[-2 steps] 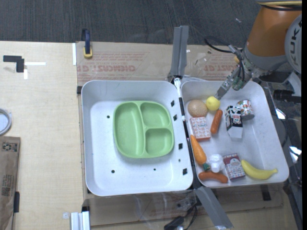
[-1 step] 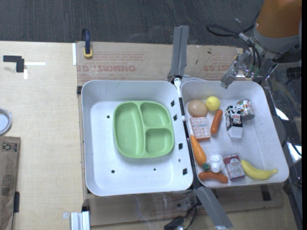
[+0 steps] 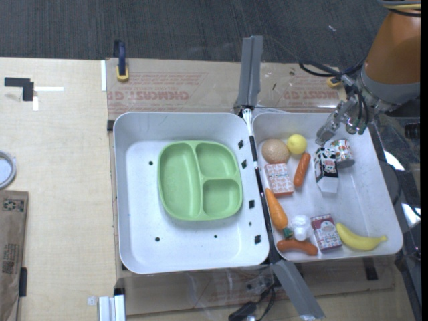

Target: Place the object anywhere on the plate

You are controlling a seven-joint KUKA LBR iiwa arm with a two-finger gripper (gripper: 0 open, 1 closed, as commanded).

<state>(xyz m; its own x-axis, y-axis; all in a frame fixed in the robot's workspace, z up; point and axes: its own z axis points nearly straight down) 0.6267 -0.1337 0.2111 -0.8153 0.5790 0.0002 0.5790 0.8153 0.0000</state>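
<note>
Pincer point(image 3: 332, 131) hangs over right bin's point(image 3: 386, 199) far edge; you can't tell its opening, view too blurred. Just below it: small cow-print carton point(image 3: 328, 162), perhaps touching, grip unclear. Green plate point(image 3: 200, 179) sits in left bin point(image 3: 134, 246), well apart from carton. Banana point(image 3: 360, 238) near front corner.

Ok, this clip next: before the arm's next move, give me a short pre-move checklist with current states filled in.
1. Green plate sits flat in the left bin, all three compartments free: ok.
2. End effector is over the right bin, near its upper edge: ok.
3. An object is secured in the end effector: cannot tell.
4. Nearest candidate, the milk carton, lies just below the end effector, apart from the carrot: ok.
5. Path toward the plate crosses the divider between the bins; enough lift height: cannot tell.
</note>
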